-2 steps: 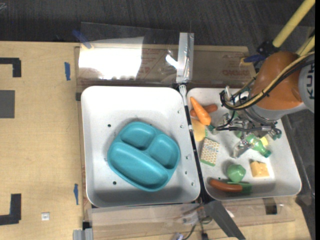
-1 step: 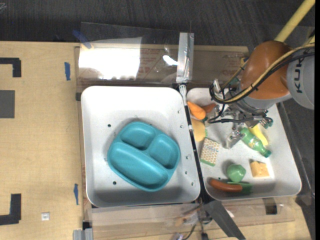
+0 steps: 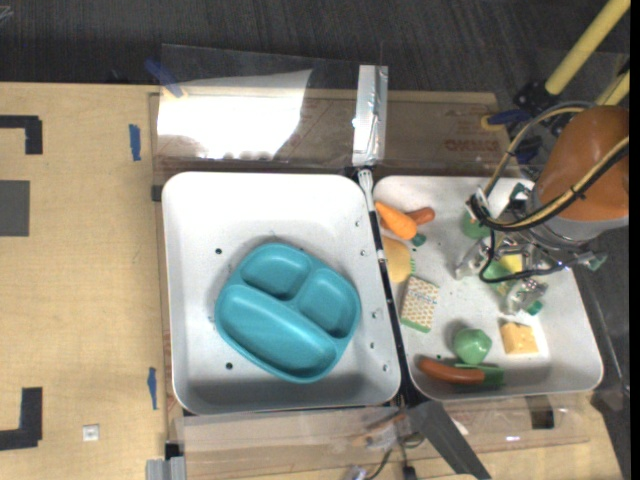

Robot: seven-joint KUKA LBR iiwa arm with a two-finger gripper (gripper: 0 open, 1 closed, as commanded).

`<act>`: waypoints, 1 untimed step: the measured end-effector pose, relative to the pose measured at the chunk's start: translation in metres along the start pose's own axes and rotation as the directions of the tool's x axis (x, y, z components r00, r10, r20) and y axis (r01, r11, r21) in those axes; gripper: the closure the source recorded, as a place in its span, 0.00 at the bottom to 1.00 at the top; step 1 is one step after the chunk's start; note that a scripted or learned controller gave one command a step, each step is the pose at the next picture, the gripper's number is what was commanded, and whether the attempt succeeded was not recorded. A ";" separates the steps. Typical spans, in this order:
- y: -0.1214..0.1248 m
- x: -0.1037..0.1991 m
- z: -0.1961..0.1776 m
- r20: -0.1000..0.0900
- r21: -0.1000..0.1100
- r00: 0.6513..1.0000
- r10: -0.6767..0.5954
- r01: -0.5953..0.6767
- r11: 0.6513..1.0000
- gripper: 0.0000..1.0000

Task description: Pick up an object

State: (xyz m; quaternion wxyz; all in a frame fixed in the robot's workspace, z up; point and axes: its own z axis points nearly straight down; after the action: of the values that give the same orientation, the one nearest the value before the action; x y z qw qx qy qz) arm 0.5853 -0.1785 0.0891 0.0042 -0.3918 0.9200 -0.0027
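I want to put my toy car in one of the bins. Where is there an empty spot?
The left white bin has bare floor around the teal three-section plate, widest along the top edge. The right white bin is crowded: orange carrot, green ball, yellow cheese block and the gripper.

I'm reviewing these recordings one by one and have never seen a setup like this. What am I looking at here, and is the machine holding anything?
There is one picture, taken by a fixed camera above the bench, looking down at a slant. Two shallow white bins sit side by side. The left bin holds a teal divided plate. The right bin holds small toy foods: a carrot, a waffle-like square, a green round piece, a cheese wedge and a red sausage. The grey and orange shape entering from the right is the robot arm. Its pincer hangs over the right bin amid cables; I cannot tell if it grips anything.
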 end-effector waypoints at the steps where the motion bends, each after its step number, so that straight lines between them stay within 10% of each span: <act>1: -0.001 -0.005 -0.014 0.011 0.007 1.000 0.000 -0.001 1.000 1.00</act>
State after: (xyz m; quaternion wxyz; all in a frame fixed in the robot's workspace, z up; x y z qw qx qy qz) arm 0.5895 -0.1757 0.1027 0.0105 -0.3916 0.9201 -0.0040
